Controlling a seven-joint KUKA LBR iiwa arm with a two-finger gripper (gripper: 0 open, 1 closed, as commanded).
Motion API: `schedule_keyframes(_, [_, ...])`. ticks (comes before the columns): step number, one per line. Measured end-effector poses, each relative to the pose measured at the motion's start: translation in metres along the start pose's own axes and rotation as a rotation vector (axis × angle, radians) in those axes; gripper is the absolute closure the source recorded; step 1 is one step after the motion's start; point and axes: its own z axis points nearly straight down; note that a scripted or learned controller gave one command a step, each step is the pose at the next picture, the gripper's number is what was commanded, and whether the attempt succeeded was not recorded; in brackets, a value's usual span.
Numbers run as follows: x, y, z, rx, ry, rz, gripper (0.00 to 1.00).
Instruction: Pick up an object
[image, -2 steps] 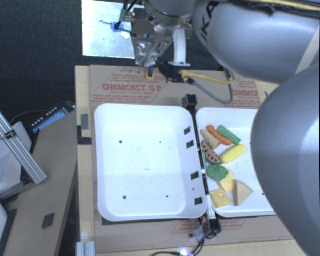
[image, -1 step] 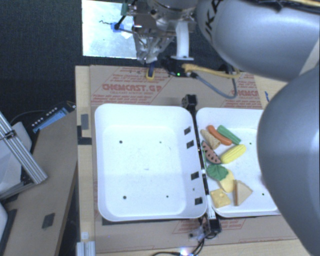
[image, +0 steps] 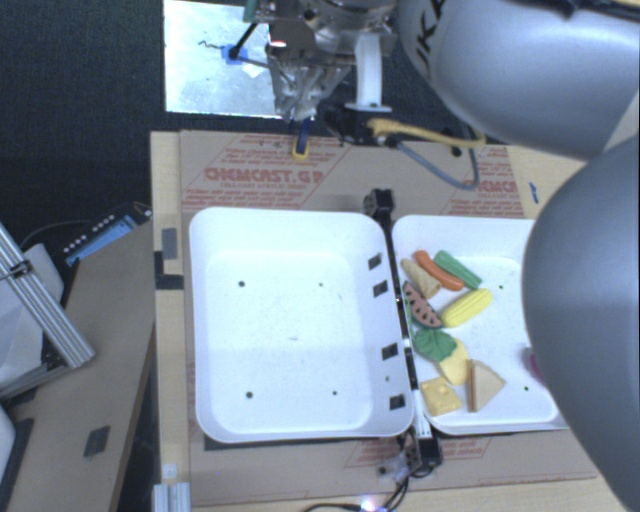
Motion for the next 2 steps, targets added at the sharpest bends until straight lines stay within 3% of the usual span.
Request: schedule_keyframes(2, [0.0001,0.0,-0.005,0.001,-0.001,0.0,1.0])
